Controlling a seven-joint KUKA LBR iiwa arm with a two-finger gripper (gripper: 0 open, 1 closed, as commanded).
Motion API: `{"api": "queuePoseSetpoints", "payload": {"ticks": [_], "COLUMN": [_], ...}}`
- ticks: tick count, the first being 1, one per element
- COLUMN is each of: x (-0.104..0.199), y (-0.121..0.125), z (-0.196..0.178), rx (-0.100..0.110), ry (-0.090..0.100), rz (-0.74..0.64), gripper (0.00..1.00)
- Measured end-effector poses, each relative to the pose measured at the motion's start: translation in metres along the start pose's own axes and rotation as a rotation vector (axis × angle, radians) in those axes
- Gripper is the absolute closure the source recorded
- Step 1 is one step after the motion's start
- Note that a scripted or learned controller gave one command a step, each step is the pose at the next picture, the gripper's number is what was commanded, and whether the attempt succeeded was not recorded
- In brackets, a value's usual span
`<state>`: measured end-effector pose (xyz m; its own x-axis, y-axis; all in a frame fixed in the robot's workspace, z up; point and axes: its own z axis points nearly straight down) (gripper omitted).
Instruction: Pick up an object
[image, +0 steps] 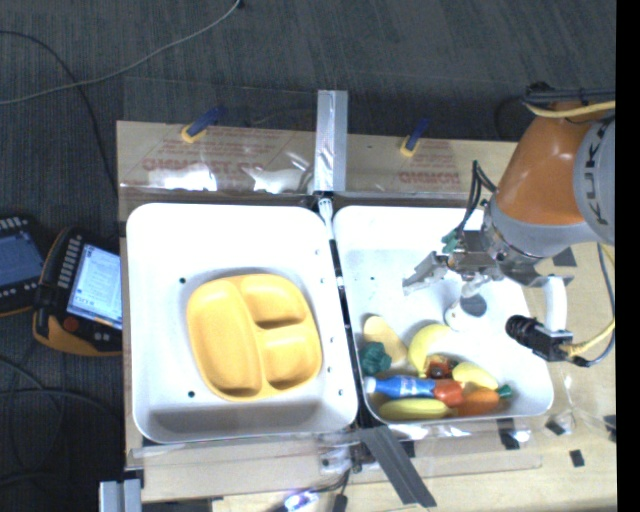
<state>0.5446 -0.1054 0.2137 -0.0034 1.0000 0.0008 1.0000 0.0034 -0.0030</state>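
My gripper (468, 290) hangs over the middle of the right bin (390, 240), its grey fingers (421, 272) spread open with nothing between them. Below it, along the bin's front wall, lies a heap of toy items. A yellow banana (430, 345) is the nearest to the gripper, just below and to its left. Beside that are a pale yellow piece (381, 334) and a teal object (377, 358). Further forward lie a blue-and-white tube (402, 385), a red piece (450, 394), an orange piece (482, 401) and another banana (410, 408).
The left bin (160, 250) holds a yellow compartment plate (254, 333). A ridge (336, 290) divides the two bins. The rear part of the right bin is bare white floor. A handheld pendant (80, 295) lies off the bench at the left.
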Motion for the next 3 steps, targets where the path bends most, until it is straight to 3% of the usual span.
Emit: {"api": "queuePoseSetpoints", "payload": {"ticks": [1,2,3], "x": [-0.032,-0.007,-0.003], "y": [-0.043,-0.056,-0.055], "z": [0.100,0.123,0.113], "rx": [0.001,-0.017,-0.019], "ry": [0.001,-0.013,-0.007], "rz": [-0.109,-0.351,-0.354], "gripper": [0.00,0.00,1.00]}}
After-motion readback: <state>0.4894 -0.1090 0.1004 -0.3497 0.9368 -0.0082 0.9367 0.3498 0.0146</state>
